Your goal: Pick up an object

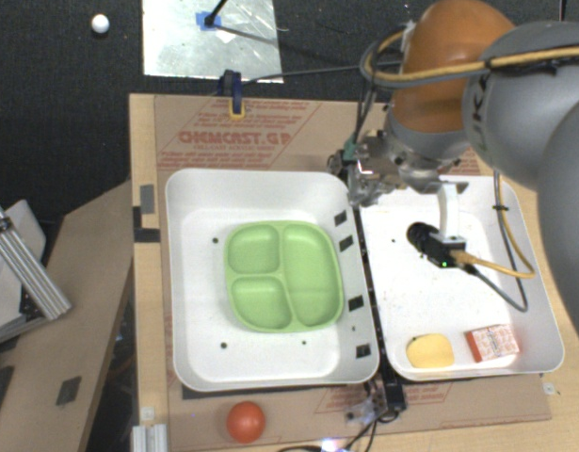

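Observation:
My gripper hangs below the orange wrist band, over the far left corner of the right bin, close to the divider between the bins. A yellow rounded object and a small red and white box lie at the near edge of the right bin, well away from the gripper. A green divided plate fills the middle of the left bin. Nothing shows in the gripper.
A black cable unit with a yellow lead hangs over the right bin. A red ball rests on the bench in front of the left bin. A blue clamp and a foil sheet sit behind the bins.

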